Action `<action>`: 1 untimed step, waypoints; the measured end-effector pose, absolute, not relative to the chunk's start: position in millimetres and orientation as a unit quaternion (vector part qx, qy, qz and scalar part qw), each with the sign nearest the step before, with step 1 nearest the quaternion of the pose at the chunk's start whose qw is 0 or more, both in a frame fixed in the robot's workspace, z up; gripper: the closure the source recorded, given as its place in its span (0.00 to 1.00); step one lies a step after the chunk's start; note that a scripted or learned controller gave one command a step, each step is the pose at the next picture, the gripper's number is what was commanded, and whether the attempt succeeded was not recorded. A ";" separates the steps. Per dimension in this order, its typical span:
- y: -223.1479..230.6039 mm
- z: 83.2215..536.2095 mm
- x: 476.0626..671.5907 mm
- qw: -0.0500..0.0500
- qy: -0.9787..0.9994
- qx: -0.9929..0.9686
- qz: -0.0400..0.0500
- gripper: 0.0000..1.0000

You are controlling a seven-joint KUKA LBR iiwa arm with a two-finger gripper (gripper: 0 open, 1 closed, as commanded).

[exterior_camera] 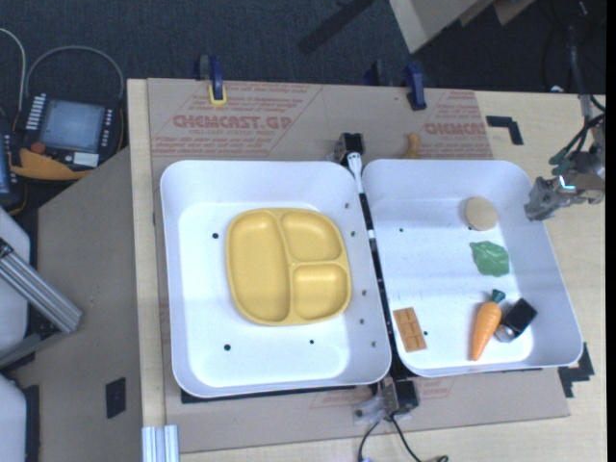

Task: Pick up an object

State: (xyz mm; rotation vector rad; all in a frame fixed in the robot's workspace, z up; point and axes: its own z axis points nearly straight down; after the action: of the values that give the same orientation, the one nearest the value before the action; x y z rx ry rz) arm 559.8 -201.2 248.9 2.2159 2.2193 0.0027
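Staging for the pick, by my read: gripper (551,197) sits at the right rim of the right bin (433,176), near its far corner, nothing between its fingers; how far they are open I cannot tell. Left bin (183,258) carries a yellow divided plate (287,263). Nearest candidate is the beige round piece (481,213), just inside that rim, with a green lump (491,255) next along. Toy carrot (486,327) and a small black object (520,317) touch near the right bin's near right corner; an orange wafer (410,328) lies at its near left. Next move probably needs a short inward shift, then a straight descent.
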 end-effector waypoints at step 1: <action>-154.5 243.9 553.4 -0.001 0.709 0.706 0.000 1.00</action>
State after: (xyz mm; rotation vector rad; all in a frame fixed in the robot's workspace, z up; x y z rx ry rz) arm 553.4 -154.5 243.9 2.2186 2.2280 0.0005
